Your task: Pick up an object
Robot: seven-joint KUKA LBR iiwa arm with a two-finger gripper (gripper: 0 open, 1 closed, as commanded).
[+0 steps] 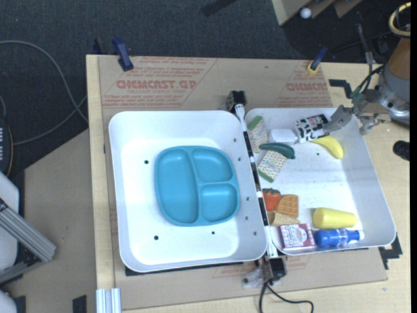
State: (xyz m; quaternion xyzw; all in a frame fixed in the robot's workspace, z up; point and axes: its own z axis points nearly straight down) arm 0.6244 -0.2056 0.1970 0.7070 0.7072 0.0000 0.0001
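Camera view takes in the left bin [130, 175] with a blue divided plate [195, 184], and the right bin [371, 175] scattered with small items. My read is that the step in hand is choosing and descending on one object. The banana [330, 147], lying alone near the far right corner, looks the easiest target: come straight down with the fingers straddling its narrow width, avoiding the black-and-white toy [311, 126] just left of it. The arm [397, 83] reaches in from the far right, and its gripper [339, 117] hangs low by that corner. Whether the claw is open or closed, I cannot tell.
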